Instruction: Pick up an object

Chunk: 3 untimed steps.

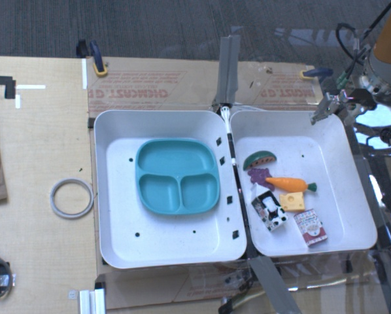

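Camera view: toy carrot (288, 184) looks light, rigid, slick; pinch its orange middle. Gripper (326, 108) state I cannot tell.

Glossy white plastic bins (110, 195), a smooth teal plastic tray (178, 176), matt wooden bench (38, 149).

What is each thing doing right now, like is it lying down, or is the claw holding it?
Claw: over the right bin's far corner, holding nothing.
Teal tray: lying flat in the left bin, nothing in it.
Toy carrot: lying on its side in the right bin.
Watermelon slice: lying flat.
Cheese wedge: lying by the carrot.
Small red packet: lying flat.
Tape ring: flat on the bench.
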Motion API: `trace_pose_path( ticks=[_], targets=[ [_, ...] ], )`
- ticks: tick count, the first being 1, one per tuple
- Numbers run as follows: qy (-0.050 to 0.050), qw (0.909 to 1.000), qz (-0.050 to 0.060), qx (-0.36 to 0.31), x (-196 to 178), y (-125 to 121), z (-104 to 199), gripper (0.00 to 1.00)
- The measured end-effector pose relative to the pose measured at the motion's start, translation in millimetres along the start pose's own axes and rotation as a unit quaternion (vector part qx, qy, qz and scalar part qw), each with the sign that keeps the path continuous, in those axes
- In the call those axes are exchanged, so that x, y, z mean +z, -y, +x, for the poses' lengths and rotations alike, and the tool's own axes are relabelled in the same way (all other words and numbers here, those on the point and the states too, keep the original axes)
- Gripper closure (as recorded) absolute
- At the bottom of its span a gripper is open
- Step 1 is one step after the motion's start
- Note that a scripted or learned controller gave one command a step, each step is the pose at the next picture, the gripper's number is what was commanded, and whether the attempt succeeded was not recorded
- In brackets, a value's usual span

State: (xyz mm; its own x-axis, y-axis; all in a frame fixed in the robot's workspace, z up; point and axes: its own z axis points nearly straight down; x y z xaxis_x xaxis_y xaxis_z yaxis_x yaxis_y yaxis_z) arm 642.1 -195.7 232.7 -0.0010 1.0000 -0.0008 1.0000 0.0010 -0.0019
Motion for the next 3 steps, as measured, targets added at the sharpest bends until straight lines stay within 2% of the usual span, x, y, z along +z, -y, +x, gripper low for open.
trace_pose_path(
  ticks=[1, 2, 3],
  targets=[
    [0.0, 0.9874, 0.001, 0.158, 138, 37, 60, 0.0],
    [-0.001, 0.9872, 0.001, 0.159, 142, 132, 95, 0.0],
    [-0.001, 0.9868, 0.001, 0.162, 133, 132, 94, 1.0]
  ],
)
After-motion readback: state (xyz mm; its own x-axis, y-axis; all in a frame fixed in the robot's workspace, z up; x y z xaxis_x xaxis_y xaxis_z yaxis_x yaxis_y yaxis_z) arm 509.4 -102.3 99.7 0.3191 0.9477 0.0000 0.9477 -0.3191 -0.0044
